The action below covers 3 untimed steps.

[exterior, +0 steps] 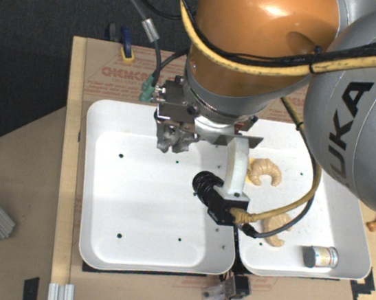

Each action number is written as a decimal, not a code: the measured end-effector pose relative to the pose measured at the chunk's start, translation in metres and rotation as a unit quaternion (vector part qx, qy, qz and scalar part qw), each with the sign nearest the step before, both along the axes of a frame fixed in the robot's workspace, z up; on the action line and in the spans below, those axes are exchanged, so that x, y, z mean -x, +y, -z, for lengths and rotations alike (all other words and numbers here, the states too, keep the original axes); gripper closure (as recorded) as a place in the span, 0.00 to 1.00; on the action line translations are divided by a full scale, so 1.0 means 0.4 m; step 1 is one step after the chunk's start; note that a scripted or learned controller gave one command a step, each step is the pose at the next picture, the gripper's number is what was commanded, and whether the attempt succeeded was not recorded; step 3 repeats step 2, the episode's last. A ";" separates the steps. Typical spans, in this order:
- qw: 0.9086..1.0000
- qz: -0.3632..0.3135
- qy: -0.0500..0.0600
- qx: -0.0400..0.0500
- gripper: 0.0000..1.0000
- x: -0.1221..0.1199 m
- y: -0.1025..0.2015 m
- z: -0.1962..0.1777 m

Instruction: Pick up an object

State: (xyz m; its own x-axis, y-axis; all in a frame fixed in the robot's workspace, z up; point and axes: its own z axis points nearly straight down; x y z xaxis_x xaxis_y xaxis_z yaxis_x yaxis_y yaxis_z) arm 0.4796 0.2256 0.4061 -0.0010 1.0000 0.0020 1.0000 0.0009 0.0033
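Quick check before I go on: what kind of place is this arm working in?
Probably a robotics lab test bench rather than a kitchen or shop: two white bins on a cardboard sheet, exposed cables, and assorted test items like a croissant and a small jar.

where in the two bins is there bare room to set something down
The left bin has open white floor across its middle and front, left of the black camera mount. The right bin is crowded: croissant, a tan piece, small jar, with the arm above.
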 end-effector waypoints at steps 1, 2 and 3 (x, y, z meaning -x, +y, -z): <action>1.000 0.001 0.010 0.005 1.00 0.008 -0.006 0.376; 1.000 0.001 0.002 0.001 1.00 0.001 -0.002 0.328; 1.000 0.001 0.002 0.001 1.00 0.001 -0.002 0.328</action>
